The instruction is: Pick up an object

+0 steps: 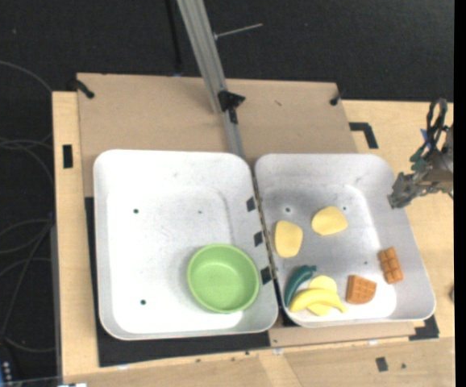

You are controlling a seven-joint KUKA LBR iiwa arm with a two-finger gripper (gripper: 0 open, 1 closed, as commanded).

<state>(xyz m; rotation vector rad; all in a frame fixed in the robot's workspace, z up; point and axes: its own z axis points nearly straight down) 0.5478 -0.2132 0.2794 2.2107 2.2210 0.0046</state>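
Note:
The right bin (330, 172) holds two pale yellow rounded pieces (288, 238) (329, 221), a yellow banana bunch (317, 296) with a dark green item (299, 278) beside it, an orange waffle-like block (360, 289) and a small orange-brown block (390, 265). A green bowl (223, 277) sits in the left bin (152, 184) near its front right corner. My gripper (406, 189) hangs at the right bin's far right rim, above and apart from all the objects.
A slanted metal pole (205, 55) rises from the back between the bins. The bins rest on a brown board (209, 111) on the wooden bench. Cables lie on the dark floor at left.

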